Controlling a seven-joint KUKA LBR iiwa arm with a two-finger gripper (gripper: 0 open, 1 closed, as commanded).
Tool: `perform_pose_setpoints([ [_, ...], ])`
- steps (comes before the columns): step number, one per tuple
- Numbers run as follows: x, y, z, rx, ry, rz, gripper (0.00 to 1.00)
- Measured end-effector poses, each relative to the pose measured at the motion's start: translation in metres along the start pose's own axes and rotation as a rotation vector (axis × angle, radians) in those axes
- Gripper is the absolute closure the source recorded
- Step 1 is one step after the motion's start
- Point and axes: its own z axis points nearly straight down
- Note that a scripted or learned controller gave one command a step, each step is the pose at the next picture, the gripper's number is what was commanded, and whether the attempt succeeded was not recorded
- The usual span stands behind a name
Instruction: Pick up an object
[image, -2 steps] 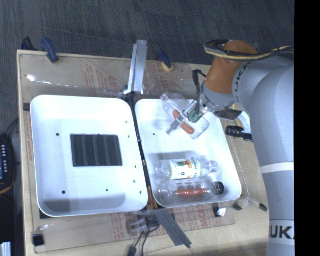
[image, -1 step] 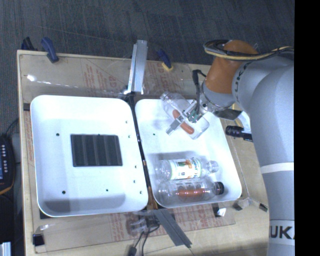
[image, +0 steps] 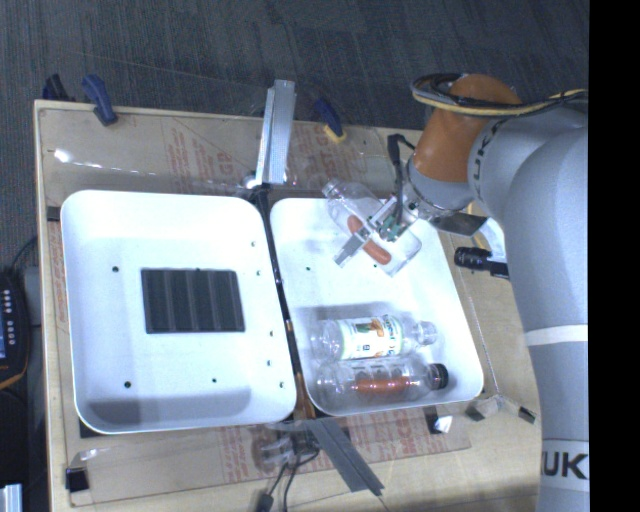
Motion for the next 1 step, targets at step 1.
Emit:
perform_pose_setpoints([
  [1,0.0239,0.0120,-0.0780,-0.006,-0.005,-0.073,1.00],
])
